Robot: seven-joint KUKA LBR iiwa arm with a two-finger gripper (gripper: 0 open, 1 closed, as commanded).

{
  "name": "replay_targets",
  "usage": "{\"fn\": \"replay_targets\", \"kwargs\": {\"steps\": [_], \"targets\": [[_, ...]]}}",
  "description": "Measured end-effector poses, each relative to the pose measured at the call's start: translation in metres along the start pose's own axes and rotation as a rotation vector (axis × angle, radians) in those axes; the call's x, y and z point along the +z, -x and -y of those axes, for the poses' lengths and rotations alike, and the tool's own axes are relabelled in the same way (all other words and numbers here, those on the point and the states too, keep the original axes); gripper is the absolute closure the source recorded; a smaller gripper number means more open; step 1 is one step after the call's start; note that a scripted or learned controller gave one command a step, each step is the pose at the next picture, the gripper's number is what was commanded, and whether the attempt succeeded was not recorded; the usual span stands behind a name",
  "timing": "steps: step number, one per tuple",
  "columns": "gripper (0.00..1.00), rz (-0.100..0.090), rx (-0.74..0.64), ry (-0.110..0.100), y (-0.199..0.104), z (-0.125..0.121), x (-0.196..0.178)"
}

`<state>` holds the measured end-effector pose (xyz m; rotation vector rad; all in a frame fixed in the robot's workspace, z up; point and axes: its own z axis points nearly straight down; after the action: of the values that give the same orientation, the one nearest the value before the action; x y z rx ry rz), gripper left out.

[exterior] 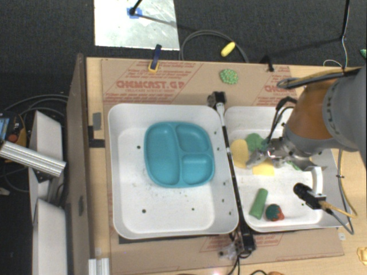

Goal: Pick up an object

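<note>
Where the tool [268, 153] meets yellow pieces [263, 168] — fingertips hidden

Both bins are white: the left bin [129, 153] carries a teal-blue tray [178, 154] and a scatter of small dark specks, and the right bin [287, 216] holds a yellow lump [239, 151], a paler yellow piece [263, 169], a green leafy thing [254, 139], a green stick [259, 203] and a ball [275, 212] mottled red and dark green. The arm [332, 116] is grey with an orange band. The bench [172, 82] is tan cardboard with red print. On it lies a pale green dotted disc [229, 76]. A yellow plug [228, 49] lies on the dark speckled floor [40, 39] beside a shiny silver sheet [135, 16].
</note>
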<state>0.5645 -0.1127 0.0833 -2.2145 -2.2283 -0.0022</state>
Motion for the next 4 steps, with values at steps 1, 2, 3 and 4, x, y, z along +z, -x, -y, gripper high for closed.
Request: {"fn": "replay_targets", "kwargs": {"steps": [1,2,3,4], "targets": [[1.00,0.001,0.002,0.002,0.002,0.000,-0.012],[0.00,0.001,0.001,0.002,0.002,0.000,-0.011],[0.00,0.003,0.003,0.005,0.028,-0.031,-0.024],[0.00,0.003,0.005,0.003,0.056,-0.039,-0.054]]}}
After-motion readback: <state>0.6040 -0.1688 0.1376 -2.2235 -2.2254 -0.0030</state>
